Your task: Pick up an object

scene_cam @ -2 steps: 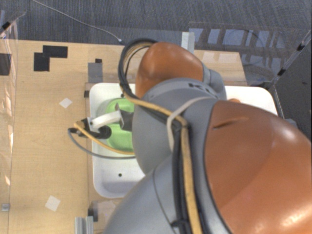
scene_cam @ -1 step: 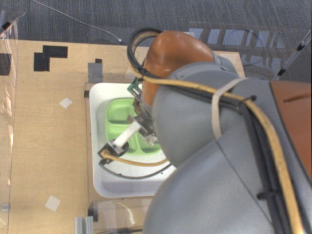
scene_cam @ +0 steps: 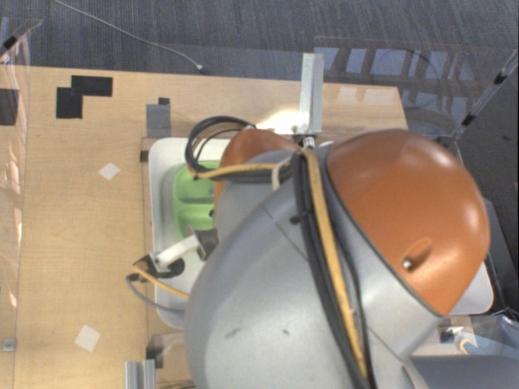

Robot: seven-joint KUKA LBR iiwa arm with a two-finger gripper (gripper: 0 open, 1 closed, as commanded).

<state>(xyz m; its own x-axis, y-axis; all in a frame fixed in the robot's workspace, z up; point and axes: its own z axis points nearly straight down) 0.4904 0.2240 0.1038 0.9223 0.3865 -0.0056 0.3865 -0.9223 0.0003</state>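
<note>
The arm (scene_cam: 324, 282) hangs low over the left bin (scene_cam: 158, 217), above a green object (scene_cam: 190, 193); its claw's state seems impossible to tell.

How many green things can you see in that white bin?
1: a green object near the left end of the white bin, partly under the arm. The arm covers most of the bin, so more may be hidden.

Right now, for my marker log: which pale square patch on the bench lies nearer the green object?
The upper patch, about level with the green object; the lower patch sits far below.
</note>
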